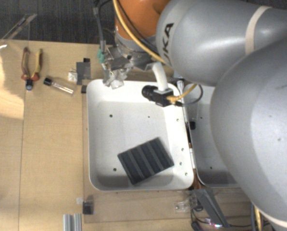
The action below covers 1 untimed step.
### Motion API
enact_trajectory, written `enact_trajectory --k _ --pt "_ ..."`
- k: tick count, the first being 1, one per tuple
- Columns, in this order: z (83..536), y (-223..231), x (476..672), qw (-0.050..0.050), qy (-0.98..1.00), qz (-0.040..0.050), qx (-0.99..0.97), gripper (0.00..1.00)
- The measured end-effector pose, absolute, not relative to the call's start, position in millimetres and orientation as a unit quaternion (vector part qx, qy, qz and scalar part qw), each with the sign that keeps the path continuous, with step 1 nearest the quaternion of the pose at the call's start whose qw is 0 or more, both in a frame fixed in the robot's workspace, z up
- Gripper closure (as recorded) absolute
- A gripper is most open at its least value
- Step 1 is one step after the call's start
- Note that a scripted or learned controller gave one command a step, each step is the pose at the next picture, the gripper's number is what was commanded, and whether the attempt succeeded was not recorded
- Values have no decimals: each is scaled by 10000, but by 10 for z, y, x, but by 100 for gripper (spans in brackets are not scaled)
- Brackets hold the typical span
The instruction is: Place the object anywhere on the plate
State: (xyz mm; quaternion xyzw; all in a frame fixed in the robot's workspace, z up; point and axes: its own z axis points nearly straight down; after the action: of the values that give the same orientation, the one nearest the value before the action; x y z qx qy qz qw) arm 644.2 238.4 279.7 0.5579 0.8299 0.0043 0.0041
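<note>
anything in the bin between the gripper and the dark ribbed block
No. In the camera view, the gripper hangs at the left bin's far rim, and the dark ribbed block lies near its front. Bare white bin floor runs between them.

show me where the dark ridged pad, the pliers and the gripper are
Pad [145,160], camera view, middle of its ridged top.
Pliers [31,67], camera view, on the handles.
Gripper [113,81], camera view, at its tip over the bin's far rim.

A dark ribbed rectangular object [145,160] lies flat and askew near the left bin's [101,143] front wall.
</note>
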Motion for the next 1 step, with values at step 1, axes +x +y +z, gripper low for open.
enact_trajectory --k 1 --pt "2225 2176 6010 14 8979 20 4402 100"
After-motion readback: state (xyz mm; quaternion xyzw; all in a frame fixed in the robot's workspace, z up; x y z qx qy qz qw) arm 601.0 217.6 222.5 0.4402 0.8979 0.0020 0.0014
